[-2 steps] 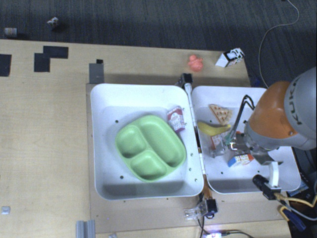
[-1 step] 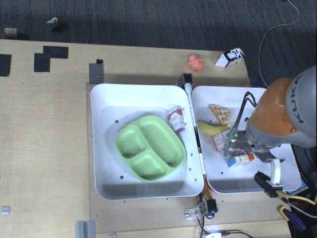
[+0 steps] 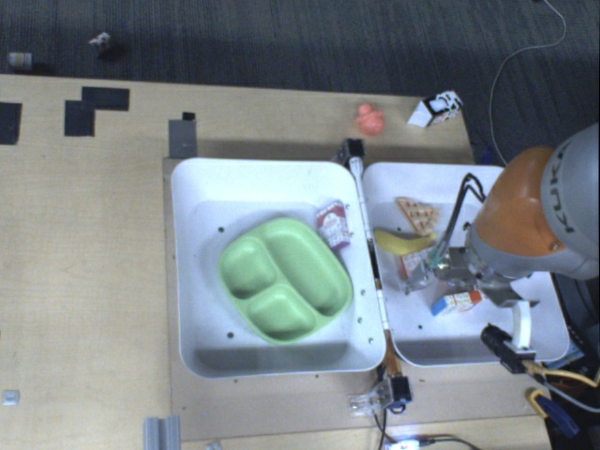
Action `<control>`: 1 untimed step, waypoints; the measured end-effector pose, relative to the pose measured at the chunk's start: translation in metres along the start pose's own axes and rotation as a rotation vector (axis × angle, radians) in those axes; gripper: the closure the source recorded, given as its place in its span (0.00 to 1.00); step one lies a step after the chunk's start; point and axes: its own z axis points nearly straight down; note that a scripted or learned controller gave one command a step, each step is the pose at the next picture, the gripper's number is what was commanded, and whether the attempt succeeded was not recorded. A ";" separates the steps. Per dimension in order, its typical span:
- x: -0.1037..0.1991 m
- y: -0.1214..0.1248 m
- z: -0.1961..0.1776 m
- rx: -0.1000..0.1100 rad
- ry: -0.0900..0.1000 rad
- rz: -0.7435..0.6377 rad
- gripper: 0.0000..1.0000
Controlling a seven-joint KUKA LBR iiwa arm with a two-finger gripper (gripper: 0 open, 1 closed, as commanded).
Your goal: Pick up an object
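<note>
Two white bins sit side by side on the tan tabletop [image 3: 84,251]. The left bin [image 3: 202,195] holds a big green plate [image 3: 284,277] with three dips in it, lying a bit tilted across the middle. Just beside the plate's upper right edge lies a small red and white packet [image 3: 334,225], close to the wall between the bins. The right bin [image 3: 417,345] holds more little things. Near its top there is a toy waffle slice [image 3: 417,215], tan with red lines. Below that lies a yellow banana [image 3: 403,243], pointing left toward the middle wall. Under the banana is a small see-through packet [image 3: 412,268] with red on it. Near the middle of this bin lies a small box [image 3: 454,301] that is blue, white and orange. The grey robot arm [image 3: 525,218] with its big orange band comes in from the right and hangs over the right bin. Its pincer [image 3: 441,268] is low down between the see-through packet and the small box, very close to both. I cannot tell if the pincer is open or closed, because the arm hides part of it and it is small and dark. Nothing clearly shows inside it. Up on the tabletop, behind the bins, sits a pink toy [image 3: 370,118], and near it a small black and white card [image 3: 436,108].
</note>
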 end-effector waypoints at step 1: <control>-0.005 0.085 0.014 0.009 0.002 -0.003 0.00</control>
